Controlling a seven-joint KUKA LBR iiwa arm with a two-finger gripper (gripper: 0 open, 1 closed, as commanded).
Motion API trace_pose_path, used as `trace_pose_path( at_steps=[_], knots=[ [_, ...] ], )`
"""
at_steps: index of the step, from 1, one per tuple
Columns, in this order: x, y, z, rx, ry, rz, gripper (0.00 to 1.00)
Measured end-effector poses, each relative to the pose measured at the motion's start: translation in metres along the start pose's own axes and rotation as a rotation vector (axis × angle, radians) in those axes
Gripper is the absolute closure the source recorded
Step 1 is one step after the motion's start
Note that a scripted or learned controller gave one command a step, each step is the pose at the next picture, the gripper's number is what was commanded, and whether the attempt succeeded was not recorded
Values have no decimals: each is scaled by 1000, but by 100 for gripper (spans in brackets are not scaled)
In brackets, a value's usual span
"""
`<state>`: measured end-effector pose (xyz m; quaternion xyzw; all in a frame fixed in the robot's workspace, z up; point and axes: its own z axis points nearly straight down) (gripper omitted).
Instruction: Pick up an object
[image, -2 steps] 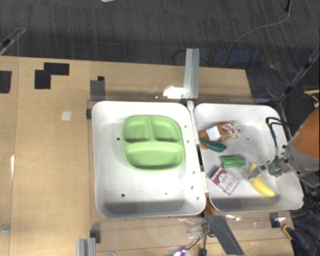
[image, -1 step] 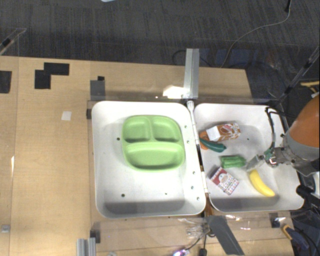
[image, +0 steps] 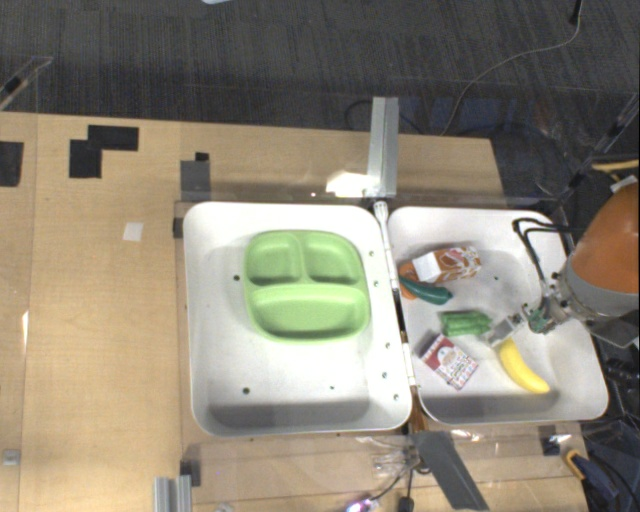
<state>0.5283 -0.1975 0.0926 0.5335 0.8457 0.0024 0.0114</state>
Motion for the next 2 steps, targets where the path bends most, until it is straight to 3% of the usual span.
trace_pose_path(
  at_steps=[1,2],
  knots=[
    [6,-36,-1,0,3,8,0],
    [10,-27,0,5,4,123,0]
  ],
)
